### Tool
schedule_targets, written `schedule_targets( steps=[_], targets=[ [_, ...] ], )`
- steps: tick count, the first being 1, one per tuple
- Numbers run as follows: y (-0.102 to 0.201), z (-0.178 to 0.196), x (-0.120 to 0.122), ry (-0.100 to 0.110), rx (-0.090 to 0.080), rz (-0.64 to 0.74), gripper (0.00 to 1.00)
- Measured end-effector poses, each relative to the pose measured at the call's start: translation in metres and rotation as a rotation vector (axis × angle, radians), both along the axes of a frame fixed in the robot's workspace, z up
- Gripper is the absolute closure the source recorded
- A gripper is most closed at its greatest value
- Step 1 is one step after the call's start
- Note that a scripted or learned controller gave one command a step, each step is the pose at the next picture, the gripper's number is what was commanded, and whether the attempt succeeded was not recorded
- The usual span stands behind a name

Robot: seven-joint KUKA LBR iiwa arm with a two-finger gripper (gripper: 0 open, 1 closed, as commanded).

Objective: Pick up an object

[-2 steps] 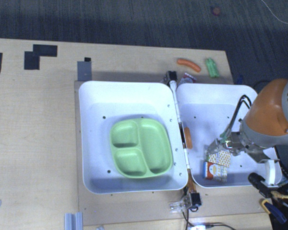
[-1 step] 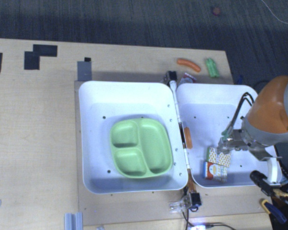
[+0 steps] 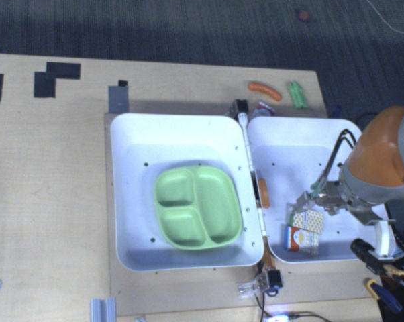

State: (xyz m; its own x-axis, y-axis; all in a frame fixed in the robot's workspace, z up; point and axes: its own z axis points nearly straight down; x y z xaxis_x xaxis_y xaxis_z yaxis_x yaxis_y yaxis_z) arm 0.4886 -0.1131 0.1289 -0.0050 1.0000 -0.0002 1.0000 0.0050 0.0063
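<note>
A small carton [image 3: 303, 233], with a pale patterned top and a red-orange lower part, lies near the front wall of the right bin [image 3: 289, 149]. My gripper [image 3: 315, 205] reaches in from the right and hangs just over the carton's upper end, either touching it or very close. The grey wrist and orange band [image 3: 383, 156] sit behind it and cover the bin's right side. An orange stick-like item [image 3: 263, 192] lies along the right bin's left wall.
The left bin [image 3: 131, 180] holds a green divided plate [image 3: 198, 205]. On the bench behind the bins lie an orange sausage-shaped toy [image 3: 265, 90] and a green item [image 3: 296, 94]. Cables and clips sit at the front edge.
</note>
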Motion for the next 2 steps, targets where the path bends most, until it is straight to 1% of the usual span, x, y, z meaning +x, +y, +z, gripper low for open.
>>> schedule_targets(
  steps=[1,2],
  targets=[
    [0.014,-0.041,0.018,-0.008,-0.005,-0.003,0.0],
    [0.015,-0.03,0.02,-0.012,-0.004,-0.001,1.0]
  ],
)
